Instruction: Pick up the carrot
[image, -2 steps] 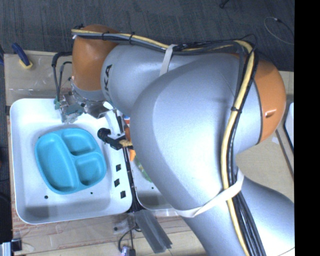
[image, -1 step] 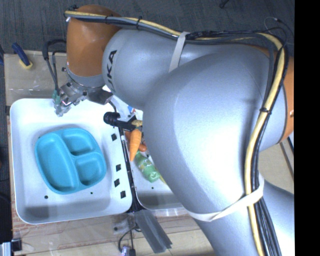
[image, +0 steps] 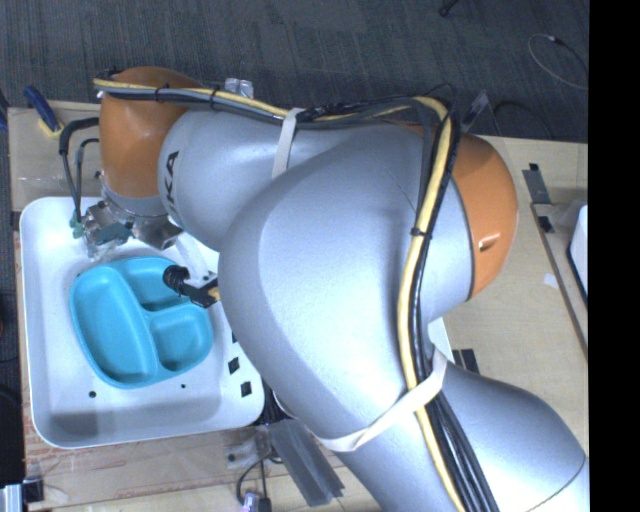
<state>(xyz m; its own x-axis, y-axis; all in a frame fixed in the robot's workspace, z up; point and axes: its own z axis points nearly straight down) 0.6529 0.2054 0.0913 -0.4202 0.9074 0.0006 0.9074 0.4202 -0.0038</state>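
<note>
My grey arm (image: 340, 300) stretched leftward over the shallow white bin (image: 60, 400); end effector (image: 105, 232) above the blue sectioned plastic tray (image: 130, 330), its state untellable.

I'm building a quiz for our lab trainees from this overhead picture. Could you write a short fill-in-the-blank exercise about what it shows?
1. The divided tray lying in the white bin is ____ in colour.
2. The tray has ____ compartments.
3. The big grey arm covers most of the picture and reaches toward the bin on the picture's ____ side.
4. The band above the wrist is ____.

Missing words: blue; three; left; orange
</note>
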